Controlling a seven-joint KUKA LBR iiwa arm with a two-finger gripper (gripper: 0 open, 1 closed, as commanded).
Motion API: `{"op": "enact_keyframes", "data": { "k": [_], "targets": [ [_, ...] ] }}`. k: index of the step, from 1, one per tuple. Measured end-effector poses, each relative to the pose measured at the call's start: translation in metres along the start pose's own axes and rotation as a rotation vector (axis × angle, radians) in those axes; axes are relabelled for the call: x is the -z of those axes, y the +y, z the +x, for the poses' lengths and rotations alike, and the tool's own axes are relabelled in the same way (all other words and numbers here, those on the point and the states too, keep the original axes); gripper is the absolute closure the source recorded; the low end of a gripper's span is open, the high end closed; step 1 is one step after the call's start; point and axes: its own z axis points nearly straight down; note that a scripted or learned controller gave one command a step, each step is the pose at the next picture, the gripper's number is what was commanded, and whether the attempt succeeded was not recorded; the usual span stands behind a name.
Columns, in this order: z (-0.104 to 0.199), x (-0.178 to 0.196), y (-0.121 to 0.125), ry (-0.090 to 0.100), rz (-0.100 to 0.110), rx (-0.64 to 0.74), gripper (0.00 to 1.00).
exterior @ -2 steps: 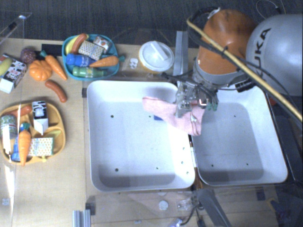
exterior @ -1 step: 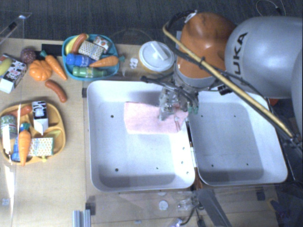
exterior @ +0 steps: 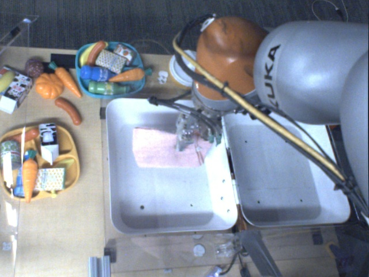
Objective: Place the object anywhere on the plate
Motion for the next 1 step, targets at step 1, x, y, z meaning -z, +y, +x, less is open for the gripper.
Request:
{"op": "enact_keyframes", "data": {
  "k": [1],
  "targets": [
    [-0.0002, 0.0003, -0.0001, -0.001, 0.000, 0.000, 0.00]
  ]
}}
